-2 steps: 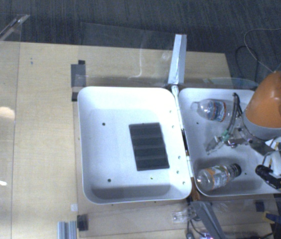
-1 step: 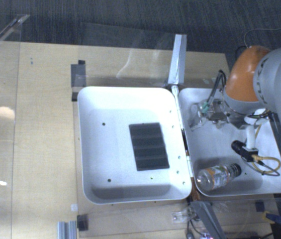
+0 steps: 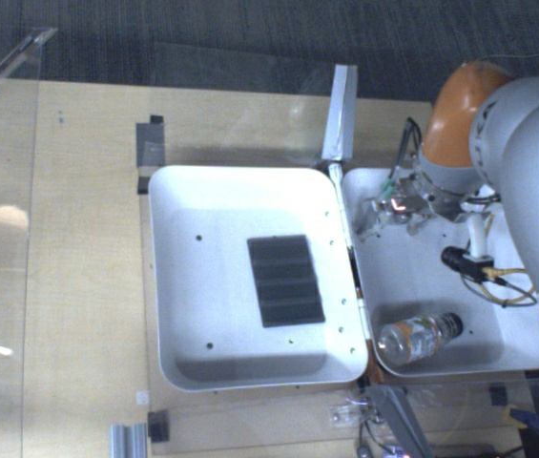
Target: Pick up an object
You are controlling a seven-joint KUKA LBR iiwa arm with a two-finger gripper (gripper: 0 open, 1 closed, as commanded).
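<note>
No brand name or writing can be read anywhere; the bottle's label is too small and blurred to make out.

Two shallow white bins sit side by side on the pale wooden counter [image 3: 69, 284]. The left bin [image 3: 178, 256] holds one dark, ribbed rectangular pad [image 3: 286, 280], lying flat near the bin's middle, slightly turned. The right bin [image 3: 527, 346] holds one clear plastic bottle [image 3: 417, 337] with a dark cap, lying on its side along the near wall, cap pointing toward the right.

The grey arm [image 3: 531, 151], with its orange band [image 3: 460, 113], reaches in from the right over the right bin. Its pincer [image 3: 395, 206] hangs over the far left corner of that bin, close to the wall shared with the left bin. Nothing is visible between its tips. Whether the pincer is released or clenched cannot be told at this angle and size.

The bottle lies well apart from the pincer, toward the near side of the same bin and slightly to the right of it. The dark pad is in the other bin, across the dividing walls from the pincer.

Count: two bins, one bottle, one dark pad, one arm.
</note>
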